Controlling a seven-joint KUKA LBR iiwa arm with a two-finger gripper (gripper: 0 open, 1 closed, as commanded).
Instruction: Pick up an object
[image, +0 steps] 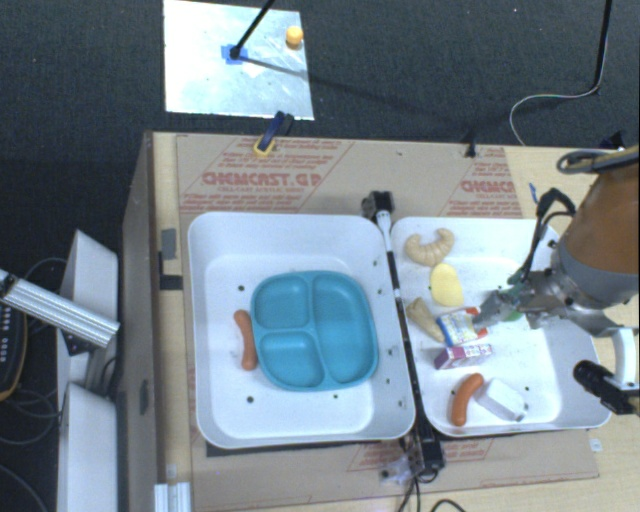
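The small carton (462, 328) lies in the right bin (575, 415), near its middle, and it looks like the thing the hand (492, 307) is going for. The hand sits just beside it, at about 2 o'clock from the carton, low over the bin floor. I cannot tell whether the hand is spread or pressed together; it is too small and blurred, and nothing is seen pinched in it.

The carton is crowded. A purple box (463, 353) touches it at 6 o'clock, a pale cone-shaped piece (423, 320) lies at 9 o'clock, and a lemon (447, 285) sits at 11 o'clock. A sausage (465, 398) and a white block (499, 402) lie further off at 6 o'clock, and a croissant (430, 246) at 12 o'clock.

To do this well, I judge the hand should centre over 1 item, straddle its narrow side, and lower fully before closing, so the neighbours are not caught or pushed.

The left bin (225, 250) holds a blue divided plate (313, 329) and 1 more sausage (245, 339).
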